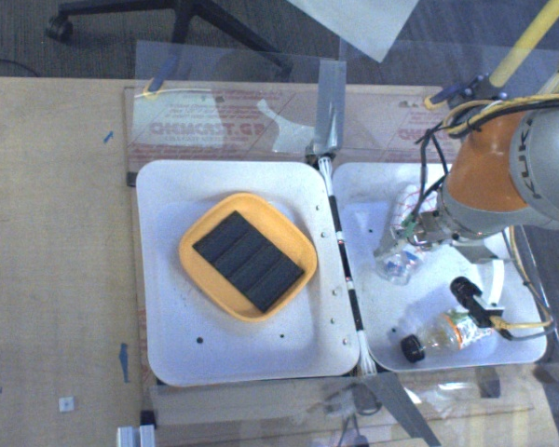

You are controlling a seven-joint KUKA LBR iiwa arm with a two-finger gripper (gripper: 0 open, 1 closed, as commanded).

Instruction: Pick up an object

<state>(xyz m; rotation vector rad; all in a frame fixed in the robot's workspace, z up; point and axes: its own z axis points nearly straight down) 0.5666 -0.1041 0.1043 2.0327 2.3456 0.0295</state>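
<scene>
Faint red lettering on clear plastic sheet [225,124], taped flat behind the left bin, up and well left of the gripper [398,247]. Too washed out to read with certainty; looks like one word in capitals. Part of black letters, "KU", on the grey arm casing [547,170], right of the gripper, cut off at the frame edge. Nothing else legible.

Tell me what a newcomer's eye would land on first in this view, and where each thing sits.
First, the yellow dish with a dark ridged insert, alone in the middle of the left bin. Next, the grey arm's orange band looming over the right bin, its gripper low beside a crumpled clear wrapper. A clear bottle with a black cap lies near that bin's front edge.
</scene>
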